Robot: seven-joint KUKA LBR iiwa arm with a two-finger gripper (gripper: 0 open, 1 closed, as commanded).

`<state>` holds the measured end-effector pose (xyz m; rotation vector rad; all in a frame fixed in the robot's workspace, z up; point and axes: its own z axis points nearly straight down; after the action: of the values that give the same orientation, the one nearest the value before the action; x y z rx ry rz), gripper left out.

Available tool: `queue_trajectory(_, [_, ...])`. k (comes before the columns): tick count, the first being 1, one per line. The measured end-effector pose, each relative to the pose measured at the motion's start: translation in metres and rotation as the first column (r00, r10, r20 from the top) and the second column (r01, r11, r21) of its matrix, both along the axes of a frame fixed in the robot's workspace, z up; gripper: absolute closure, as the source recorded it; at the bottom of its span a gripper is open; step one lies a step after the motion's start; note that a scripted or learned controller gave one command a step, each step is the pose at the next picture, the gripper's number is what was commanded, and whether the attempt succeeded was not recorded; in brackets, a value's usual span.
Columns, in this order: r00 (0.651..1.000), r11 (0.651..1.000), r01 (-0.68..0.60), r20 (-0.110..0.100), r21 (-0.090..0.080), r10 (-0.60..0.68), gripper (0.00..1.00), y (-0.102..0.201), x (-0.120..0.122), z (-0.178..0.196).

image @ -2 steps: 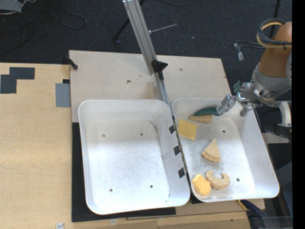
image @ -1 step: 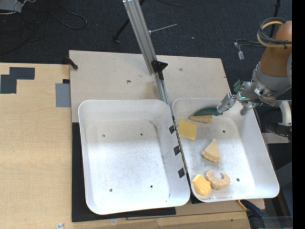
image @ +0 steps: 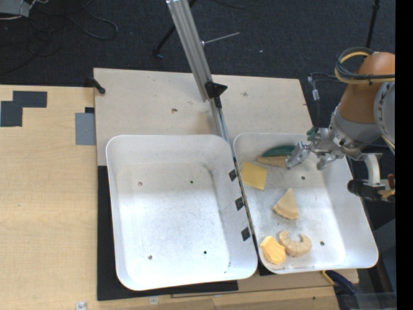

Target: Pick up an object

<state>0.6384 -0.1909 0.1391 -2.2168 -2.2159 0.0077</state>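
Note:
The right bin [image: 348,237] holds several objects. A green, leaf-like piece with a tan end [image: 276,152] lies near its far rim. A yellow square block [image: 253,175] sits by the divider. A tan wedge [image: 287,205] rests mid-bin, and a pale curled piece [image: 295,243] with a yellow chunk [image: 273,251] lies at the front. My gripper [image: 308,155] hangs over the far part of this bin, just right of the green piece, with its fingers spread and nothing between them.
The left bin [image: 168,212] stands beside the right one. A slanted metal rail [image: 193,50] rises from the divider toward the back. The arm's grey and orange body [image: 368,102] crowds the right bin's far right corner.

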Motion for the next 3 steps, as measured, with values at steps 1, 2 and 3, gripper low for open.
queue_trajectory(1, [1.0,1.0,-0.001,0.003,-0.001,0.001,0.0,0.001,-0.001,-0.051])
queue_trajectory(2, [1.0,1.0,-0.001,0.006,-0.002,0.001,1.0,0.001,0.0,-0.038])
queue_trajectory(3, [1.0,1.0,0.0,0.012,-0.003,0.0,1.0,-0.004,0.005,0.025])
